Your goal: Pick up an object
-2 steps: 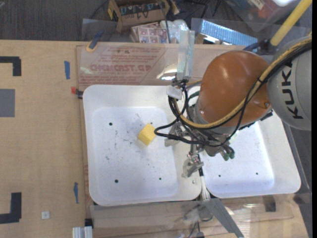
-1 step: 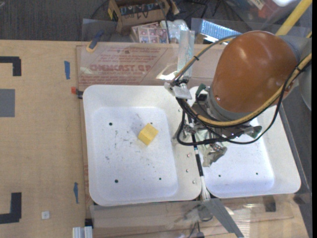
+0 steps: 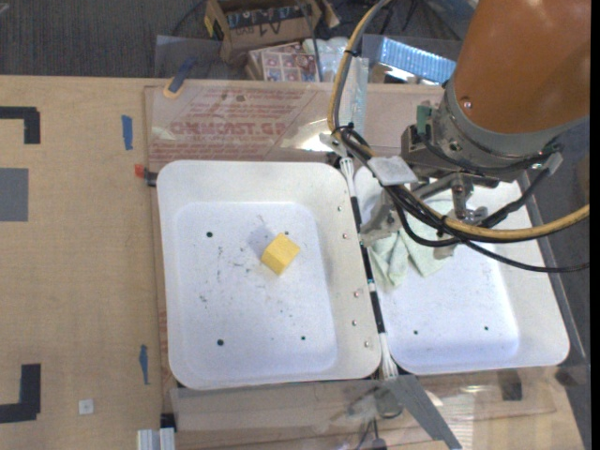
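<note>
Cloth lies crumpled in the right bin under your end effector; whether that is apart or together, you cannot tell. Descend squarely onto the bunched folds.

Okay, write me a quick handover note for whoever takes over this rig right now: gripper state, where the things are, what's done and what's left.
Gripper: low over the right bin, at its upper left part, right above the pale green cloth. Cables and the wrist hide the fingers, so a grasp cannot be confirmed.
Things: the cloth lies crumpled against the right bin's left wall. A yellow block sits alone near the middle of the left bin, untouched.
Done: arm positioned at the cloth.
Left: confirm a grip on the cloth and lift it; nothing is seen raised yet.
</note>
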`<act>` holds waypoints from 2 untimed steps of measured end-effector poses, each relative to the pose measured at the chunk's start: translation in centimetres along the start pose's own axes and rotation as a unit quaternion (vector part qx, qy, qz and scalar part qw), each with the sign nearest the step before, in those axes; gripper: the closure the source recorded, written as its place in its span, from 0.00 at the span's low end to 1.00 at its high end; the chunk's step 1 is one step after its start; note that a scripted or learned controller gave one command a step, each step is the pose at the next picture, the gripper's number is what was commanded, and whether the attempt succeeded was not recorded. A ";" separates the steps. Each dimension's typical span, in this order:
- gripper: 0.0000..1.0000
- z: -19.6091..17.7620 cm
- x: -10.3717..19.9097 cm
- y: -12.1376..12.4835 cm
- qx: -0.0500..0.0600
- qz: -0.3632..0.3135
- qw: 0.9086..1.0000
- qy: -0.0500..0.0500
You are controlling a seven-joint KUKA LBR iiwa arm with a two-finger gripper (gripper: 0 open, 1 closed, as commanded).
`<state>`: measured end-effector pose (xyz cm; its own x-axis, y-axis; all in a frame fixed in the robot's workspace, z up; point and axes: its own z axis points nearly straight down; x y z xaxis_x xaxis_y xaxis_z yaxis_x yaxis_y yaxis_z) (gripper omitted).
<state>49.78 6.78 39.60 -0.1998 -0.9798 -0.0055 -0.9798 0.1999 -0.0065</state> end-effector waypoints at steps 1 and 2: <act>0.00 -3.8 2.7 0.1 0.000 -0.148 0.989 0.000; 0.00 -4.0 -7.9 3.4 0.000 -0.328 0.945 -0.001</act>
<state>48.01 15.15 43.58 0.4507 -0.8927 -0.0034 -0.8927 -0.4506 -0.0086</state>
